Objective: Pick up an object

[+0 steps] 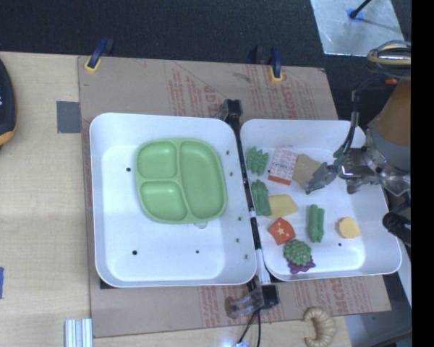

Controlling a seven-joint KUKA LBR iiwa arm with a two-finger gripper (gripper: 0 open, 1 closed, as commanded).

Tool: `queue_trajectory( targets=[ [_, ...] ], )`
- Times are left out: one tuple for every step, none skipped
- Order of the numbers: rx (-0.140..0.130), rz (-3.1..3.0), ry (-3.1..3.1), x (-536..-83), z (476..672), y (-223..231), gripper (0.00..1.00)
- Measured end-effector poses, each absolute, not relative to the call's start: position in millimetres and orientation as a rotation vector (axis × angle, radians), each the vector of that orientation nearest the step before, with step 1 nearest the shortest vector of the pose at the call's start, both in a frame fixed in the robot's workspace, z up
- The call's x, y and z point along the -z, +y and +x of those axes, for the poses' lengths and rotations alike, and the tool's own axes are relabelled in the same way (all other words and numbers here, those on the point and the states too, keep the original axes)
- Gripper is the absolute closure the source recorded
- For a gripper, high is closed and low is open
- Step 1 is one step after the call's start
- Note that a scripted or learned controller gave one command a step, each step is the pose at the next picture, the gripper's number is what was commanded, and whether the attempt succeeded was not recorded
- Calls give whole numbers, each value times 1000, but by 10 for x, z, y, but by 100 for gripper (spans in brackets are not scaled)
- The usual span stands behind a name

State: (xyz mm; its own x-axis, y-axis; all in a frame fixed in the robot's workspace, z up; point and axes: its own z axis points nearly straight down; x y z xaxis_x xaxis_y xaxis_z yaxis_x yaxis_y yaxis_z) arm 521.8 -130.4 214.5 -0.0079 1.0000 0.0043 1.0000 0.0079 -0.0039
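Where the right bin (376, 262) holds toys, pincer (324, 177) over tan block (304, 168); grip state unclear.

Small toy foods (296, 194) scattered flat across the right bin (376, 266): greens, yellows, red, tan.

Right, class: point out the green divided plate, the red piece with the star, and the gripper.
green divided plate (181, 179), camera view, on the ridge where its compartments meet.
red piece with the star (281, 230), camera view, its middle.
gripper (317, 181), camera view, at its dark fingertips.
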Motion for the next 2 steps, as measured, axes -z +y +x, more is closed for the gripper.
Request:
queue_trajectory(
  targets=[
    [-11, -2211, -2218, -1343, 4941, -1483, 0],
    [-7, -2211, -2222, -890, 5067, -1515, 0]
  ],
)
